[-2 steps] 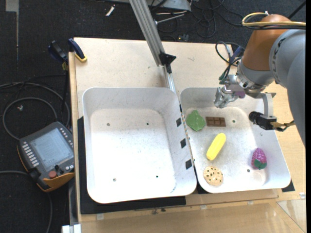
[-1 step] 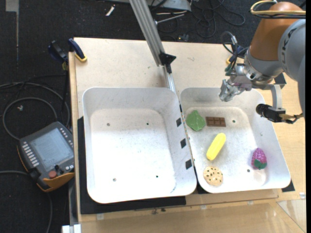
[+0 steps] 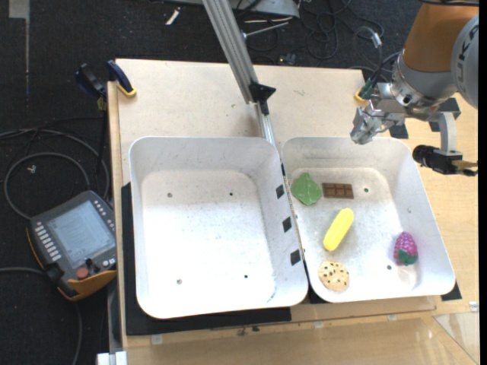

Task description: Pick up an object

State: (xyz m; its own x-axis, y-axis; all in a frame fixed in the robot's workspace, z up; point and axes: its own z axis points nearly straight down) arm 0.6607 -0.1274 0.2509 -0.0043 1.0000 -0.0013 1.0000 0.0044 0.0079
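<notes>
The right bin (image 3: 426,226) holds a green leaf-shaped piece (image 3: 307,188), a brown chocolate bar (image 3: 338,191), a yellow corn-like piece (image 3: 338,229), a round cookie (image 3: 333,276) and a purple grape bunch (image 3: 405,248). My gripper (image 3: 364,130) hangs above the far rim of the right bin, behind the chocolate bar and apart from all the objects. Nothing shows between its fingers.
The left bin (image 3: 144,166) stands beside the right one, with black clips on the shared edge. A slanted metal rail (image 3: 232,40) runs from the top down to the bins' junction. A teach pendant (image 3: 72,242) lies on the floor at the left.
</notes>
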